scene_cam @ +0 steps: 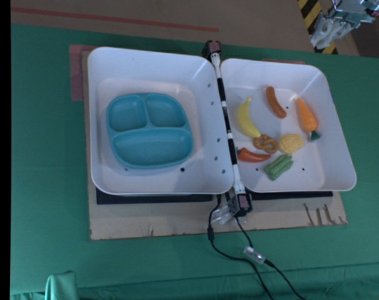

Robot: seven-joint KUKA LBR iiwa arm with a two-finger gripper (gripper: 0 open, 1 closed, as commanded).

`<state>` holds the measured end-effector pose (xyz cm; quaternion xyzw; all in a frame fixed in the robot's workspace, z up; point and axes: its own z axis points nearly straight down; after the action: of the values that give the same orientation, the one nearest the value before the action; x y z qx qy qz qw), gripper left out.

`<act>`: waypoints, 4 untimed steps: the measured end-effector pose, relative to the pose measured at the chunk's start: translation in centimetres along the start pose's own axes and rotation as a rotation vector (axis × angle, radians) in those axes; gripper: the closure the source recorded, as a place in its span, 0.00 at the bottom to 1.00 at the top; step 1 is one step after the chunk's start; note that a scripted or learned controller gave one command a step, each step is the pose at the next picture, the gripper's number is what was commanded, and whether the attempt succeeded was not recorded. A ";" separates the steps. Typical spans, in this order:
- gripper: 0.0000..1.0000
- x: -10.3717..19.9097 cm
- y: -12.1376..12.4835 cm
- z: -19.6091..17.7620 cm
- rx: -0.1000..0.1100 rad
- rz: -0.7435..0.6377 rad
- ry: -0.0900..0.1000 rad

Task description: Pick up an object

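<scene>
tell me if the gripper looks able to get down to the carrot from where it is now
Probably yes. The gripper hangs above the bench beyond the right bin's far corner, and the carrot lies uncovered near that side, apart from the sausage and corn.

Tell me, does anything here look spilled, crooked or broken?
Nothing stands out. The toy foods lie loose in the right bin, the banana and carrot among them, and the blue divided plate sits flat in the left bin. Nothing has spilled onto the green cloth.

I'm seeing a teal plate (149,130) in a white bin (202,67), a yellow banana (247,119), an orange carrot (306,117), and a green tabletop (45,167).
</scene>
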<state>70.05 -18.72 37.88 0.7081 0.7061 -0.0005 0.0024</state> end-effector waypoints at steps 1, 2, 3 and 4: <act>1.00 0.0 -3.4 -0.2 0.000 0.001 0.001; 1.00 0.0 0.0 1.3 -0.002 0.000 -0.001; 1.00 0.0 0.0 0.7 -0.002 0.000 -0.001; 1.00 0.0 0.0 0.6 -0.002 0.000 -0.001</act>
<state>70.06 -18.72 37.30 0.7082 0.7061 -0.0002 0.0032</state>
